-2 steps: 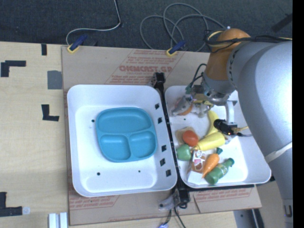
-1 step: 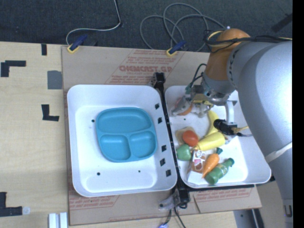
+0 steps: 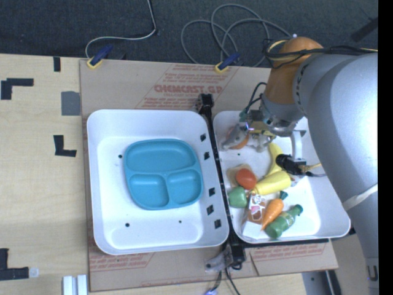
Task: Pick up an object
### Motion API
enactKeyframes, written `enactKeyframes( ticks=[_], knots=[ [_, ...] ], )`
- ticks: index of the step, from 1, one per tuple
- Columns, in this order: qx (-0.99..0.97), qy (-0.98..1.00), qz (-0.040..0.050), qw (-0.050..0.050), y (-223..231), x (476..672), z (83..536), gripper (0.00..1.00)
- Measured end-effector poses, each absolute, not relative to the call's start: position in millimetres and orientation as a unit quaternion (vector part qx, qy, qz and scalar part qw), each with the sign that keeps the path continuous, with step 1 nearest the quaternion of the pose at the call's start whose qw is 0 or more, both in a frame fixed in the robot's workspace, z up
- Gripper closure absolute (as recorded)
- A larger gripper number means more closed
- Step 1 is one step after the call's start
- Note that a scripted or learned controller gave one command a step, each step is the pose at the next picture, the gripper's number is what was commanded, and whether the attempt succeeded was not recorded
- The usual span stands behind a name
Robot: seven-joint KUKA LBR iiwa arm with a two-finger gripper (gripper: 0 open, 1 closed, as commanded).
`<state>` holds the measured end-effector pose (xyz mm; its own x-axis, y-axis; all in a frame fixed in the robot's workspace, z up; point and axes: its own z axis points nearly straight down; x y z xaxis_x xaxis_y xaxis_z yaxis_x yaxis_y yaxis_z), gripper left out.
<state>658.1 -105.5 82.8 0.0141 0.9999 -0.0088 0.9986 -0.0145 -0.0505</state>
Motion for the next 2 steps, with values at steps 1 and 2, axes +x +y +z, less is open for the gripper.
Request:
enactKeyframes(
  ticks=[1, 2],
  knots=[
    [-0.711, -0.703, 0.0191, 0.017, -107.9, 658.3, 82.7, 0.00],
    [-0.712, -0.702, 0.0202, 0.016, -105.8, 658.1, 82.8, 0.00]
  ],
)
